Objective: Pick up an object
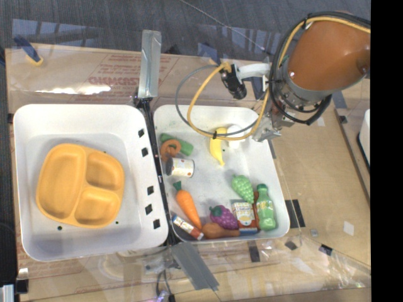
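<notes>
Cardboard-covered worktop (75, 74), two bins. Tool (264, 131) hangs over right bin (281, 201) top-right corner, near banana (217, 148); can't tell its state. Toys all lie in the bin, nothing lifted. Pick not done; descent, grasp and lift remain.

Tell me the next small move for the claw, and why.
Probably shift the claw left along the right bin's far end toward the banana, then lower. The claw sits by that bin's far right corner with nothing seen in it, and the banana is the nearest toy, lying apart from the carrot and grapes cluster.
</notes>
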`<state>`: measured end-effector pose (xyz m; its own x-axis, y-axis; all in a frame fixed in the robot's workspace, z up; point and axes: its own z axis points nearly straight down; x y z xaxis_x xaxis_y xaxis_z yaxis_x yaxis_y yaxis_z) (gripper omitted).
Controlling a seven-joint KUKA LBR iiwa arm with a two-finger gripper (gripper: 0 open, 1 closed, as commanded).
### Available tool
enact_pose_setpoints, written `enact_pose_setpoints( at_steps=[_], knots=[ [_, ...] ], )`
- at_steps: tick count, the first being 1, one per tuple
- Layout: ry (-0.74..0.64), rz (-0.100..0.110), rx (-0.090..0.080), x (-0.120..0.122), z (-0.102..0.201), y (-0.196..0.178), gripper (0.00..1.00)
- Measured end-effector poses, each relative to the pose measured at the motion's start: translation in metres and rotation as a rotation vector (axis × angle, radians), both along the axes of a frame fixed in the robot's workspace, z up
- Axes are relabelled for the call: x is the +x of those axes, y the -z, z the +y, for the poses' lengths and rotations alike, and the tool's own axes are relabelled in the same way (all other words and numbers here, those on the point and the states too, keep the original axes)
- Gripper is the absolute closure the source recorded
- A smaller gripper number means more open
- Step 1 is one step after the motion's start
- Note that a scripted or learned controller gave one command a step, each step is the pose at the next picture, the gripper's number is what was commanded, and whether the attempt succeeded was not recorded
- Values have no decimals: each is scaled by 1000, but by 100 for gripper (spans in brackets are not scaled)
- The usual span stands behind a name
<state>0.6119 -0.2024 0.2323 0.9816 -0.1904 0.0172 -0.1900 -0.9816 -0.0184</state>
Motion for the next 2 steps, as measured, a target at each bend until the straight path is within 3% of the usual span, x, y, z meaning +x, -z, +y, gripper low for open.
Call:
enact_pose_setpoints(
  at_steps=[1,2],
  knots=[
    [18,27,-8,1,17,77,100],
    [6,14,-10,33,-7,35,100]
  ],
)
